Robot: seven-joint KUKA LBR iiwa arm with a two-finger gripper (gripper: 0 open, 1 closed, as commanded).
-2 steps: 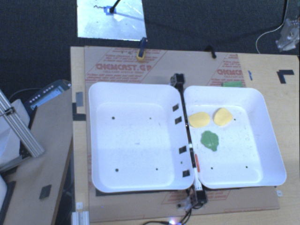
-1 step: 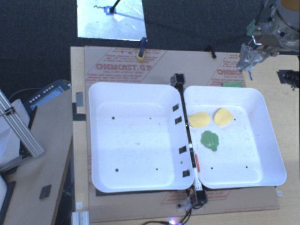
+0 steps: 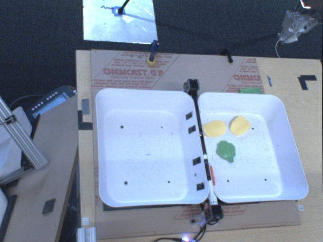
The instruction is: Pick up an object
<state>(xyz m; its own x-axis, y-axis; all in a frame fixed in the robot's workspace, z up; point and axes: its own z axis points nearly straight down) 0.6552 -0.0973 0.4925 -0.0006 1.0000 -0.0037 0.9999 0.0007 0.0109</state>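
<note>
Three small objects lie in the right white bin (image 3: 282,185). Two yellow rounded pieces sit side by side near its back left, one (image 3: 214,129) closer to the divider and the other (image 3: 240,125) just right of it. In front of them lies a crumpled green piece (image 3: 226,150). My gripper (image 3: 294,28) hangs at the far top right, beyond the bench's back edge, well away from the bin and the objects. It is small and blurred there.
The left white bin (image 3: 146,150) adjoins the right one along a black clipped seam (image 3: 202,145). A shiny metal sheet (image 3: 119,14) lies behind the bench. A grey rail and a handheld unit (image 3: 50,101) stand at the left.
</note>
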